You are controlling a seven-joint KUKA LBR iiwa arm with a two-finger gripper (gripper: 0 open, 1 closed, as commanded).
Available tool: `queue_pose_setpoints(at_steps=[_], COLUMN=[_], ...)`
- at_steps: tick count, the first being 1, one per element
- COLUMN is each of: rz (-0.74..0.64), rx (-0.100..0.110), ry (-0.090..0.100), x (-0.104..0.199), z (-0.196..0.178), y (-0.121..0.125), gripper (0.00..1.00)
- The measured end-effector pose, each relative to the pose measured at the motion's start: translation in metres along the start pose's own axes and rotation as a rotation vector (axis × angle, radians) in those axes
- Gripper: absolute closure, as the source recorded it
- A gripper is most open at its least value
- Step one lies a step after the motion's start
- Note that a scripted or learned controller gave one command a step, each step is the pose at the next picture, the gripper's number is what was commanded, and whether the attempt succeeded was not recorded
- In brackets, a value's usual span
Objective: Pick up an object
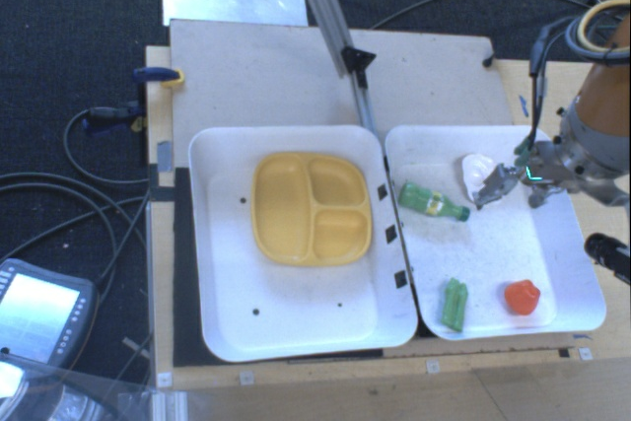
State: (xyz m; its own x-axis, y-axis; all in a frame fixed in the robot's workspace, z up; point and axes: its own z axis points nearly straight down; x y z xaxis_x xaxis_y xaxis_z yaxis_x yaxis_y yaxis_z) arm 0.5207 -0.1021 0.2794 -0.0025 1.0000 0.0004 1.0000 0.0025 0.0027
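You are looking down at a big pale worktop (296, 74) that fills the middle of the frame. Two flat white plastic bins sit on it side by side. The left white bin (227, 311) is in the lower middle of the frame. A yellow plastic plate with three sections (312, 209) lies flat in the middle of it.

The right white bin (567, 242) is at the lower right of the frame. The grey robot arm with the orange band (601, 104) comes in from the right edge. Its end effector (518, 184) hangs over the upper part of the right bin. One grey finger (493, 184) points left and sits just beside a crumpled white thing (475, 170). You can see a gap between the two fingers, and nothing is held in them.

A green plastic bottle with a yellow label (431, 202) lies on its side in the upper left of the right bin, near the end effector. A small green block-shaped toy (454, 303) lies near the lower edge of that bin. A small red round toy (523, 297) lies to the right of it, well apart from the end effector.
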Motion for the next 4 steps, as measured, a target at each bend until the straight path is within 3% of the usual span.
queue_pose_setpoints(at_steps=[3,4], rz=[0.002,0.002], rx=[0.007,0.001], ry=[0.001,0.0], x=[0.013,0.012], z=[0.155,0.142], y=[-0.006,-0.004], gripper=[0.0,1.0])
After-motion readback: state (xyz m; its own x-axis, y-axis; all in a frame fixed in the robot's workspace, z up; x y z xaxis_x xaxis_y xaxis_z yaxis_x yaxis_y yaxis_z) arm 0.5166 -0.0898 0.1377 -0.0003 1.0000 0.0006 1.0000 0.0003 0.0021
